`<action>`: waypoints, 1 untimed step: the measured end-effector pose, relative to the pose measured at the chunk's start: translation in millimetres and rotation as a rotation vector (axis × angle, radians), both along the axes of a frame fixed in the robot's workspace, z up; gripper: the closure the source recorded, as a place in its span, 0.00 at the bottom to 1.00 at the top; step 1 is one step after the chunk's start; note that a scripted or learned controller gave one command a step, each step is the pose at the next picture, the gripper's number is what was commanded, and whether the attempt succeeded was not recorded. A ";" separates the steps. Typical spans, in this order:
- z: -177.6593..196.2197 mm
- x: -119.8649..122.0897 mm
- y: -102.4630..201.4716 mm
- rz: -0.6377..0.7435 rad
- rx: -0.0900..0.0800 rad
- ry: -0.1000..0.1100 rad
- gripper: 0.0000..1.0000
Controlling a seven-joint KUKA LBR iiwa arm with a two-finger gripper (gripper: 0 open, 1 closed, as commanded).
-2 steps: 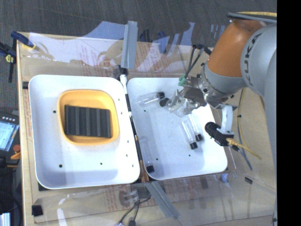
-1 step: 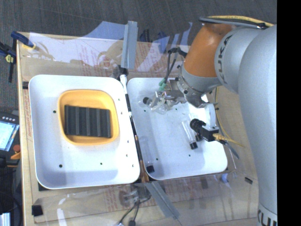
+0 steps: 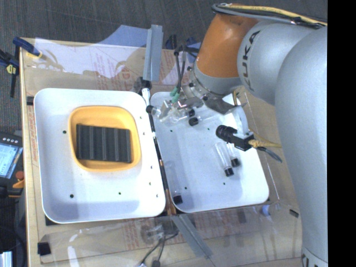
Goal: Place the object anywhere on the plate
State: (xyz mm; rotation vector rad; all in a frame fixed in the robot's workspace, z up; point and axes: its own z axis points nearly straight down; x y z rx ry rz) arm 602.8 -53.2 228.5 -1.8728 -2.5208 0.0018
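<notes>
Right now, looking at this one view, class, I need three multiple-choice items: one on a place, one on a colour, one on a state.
1. Where is the gripper?
A. Over the left bin
B. Over the right bin
C. Over the bench in front of the bins

2. What colour is the plate?
A. Yellow
B. Blue
C. Green

3. How is the dark ribbed block placed?
A. Hanging from the gripper
B. On the bin floor beside the plate
C. Lying flat on the plate

Answers:
1 B: the gripper is above the far corner of the right bin.
2 A: the plate has a yellow rim against the white left bin.
3 C: the dark ribbed block sits flat inside the plate's rim.
</notes>
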 end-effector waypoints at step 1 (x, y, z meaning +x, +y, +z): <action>-37.3 34.3 12.4 0.332 0.000 -0.001 1.00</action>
